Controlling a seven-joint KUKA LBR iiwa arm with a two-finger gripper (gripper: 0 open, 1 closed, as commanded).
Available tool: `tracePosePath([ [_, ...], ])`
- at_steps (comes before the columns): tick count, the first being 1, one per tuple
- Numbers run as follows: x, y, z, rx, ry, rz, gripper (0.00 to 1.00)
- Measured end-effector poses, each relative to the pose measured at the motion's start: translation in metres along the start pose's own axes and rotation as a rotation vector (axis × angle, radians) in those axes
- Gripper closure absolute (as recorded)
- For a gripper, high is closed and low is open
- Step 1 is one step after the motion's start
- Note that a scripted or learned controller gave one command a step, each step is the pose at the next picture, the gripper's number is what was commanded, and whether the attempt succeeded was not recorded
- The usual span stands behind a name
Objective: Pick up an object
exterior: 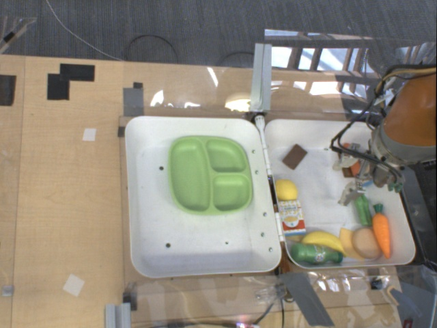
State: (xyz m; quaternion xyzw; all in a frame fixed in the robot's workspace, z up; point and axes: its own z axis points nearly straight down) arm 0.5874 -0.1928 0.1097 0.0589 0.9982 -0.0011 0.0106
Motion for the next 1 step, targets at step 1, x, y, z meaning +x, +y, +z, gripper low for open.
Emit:
tracePosePath([
  [1,-0.0025,0.0057,0.0207,0.0,0.008,0.032,0.0],
])
